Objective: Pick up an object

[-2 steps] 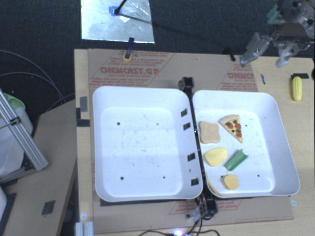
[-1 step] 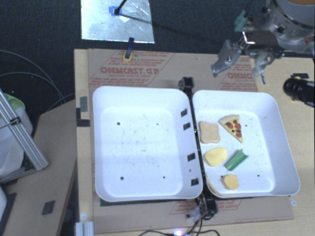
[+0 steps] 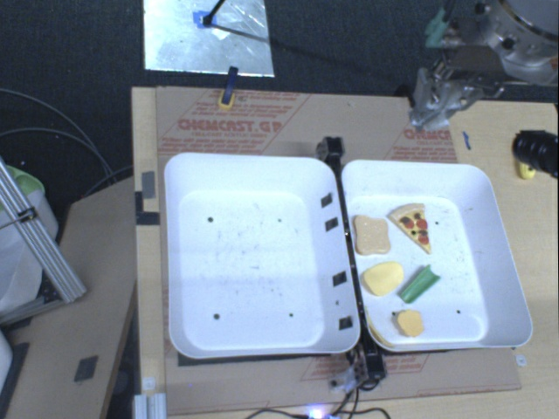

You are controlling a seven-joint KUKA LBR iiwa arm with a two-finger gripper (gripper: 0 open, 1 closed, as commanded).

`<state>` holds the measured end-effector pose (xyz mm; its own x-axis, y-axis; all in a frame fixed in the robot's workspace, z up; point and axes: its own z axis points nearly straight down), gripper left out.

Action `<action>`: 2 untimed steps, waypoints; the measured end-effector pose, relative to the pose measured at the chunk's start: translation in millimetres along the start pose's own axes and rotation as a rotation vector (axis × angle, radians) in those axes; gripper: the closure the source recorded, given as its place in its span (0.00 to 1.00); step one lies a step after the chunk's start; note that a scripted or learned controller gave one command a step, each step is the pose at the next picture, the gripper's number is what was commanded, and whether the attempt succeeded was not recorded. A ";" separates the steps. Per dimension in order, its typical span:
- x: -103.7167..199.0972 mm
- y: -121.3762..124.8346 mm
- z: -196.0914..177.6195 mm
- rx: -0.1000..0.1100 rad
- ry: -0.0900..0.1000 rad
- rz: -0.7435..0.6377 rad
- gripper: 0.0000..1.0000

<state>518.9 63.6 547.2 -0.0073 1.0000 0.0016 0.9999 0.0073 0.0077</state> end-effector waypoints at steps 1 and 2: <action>56.6 -33.4 12.3 0.006 0.001 -0.003 1.00; 61.2 -33.7 143.0 0.018 -0.004 0.007 1.00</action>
<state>485.9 124.8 404.0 -0.0005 1.0000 -0.0027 0.9999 0.0005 -0.0101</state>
